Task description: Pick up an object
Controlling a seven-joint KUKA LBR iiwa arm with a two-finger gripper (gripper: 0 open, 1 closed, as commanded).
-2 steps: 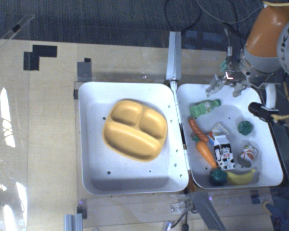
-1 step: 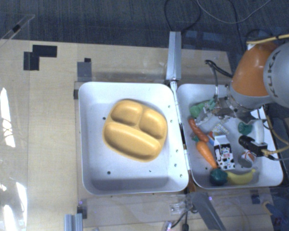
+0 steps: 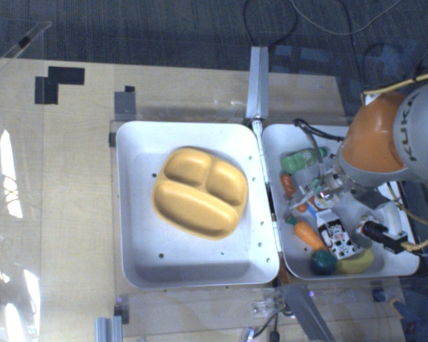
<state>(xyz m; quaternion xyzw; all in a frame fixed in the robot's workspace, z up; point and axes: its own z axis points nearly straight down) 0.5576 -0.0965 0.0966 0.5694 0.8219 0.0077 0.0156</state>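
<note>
From above: gripper (image 3: 315, 191) low in the right bin (image 3: 406, 266) among a green object (image 3: 299, 162), carrot (image 3: 308, 235) and yellow banana (image 3: 357, 262), grip impossible to tell; large yellow block (image 3: 200, 192) filling left bin (image 3: 135, 191).

A grey robot arm (image 3: 414, 130) with a broad, rounded orange band (image 3: 371, 144). Dark letters mark its grey casing, and thin black cables (image 3: 310, 128) trail beside the wrist.

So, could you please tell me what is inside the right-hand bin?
The right bin holds a carrot, a green bottle, a teal ball and a banana. The arm covers its far side.
</note>
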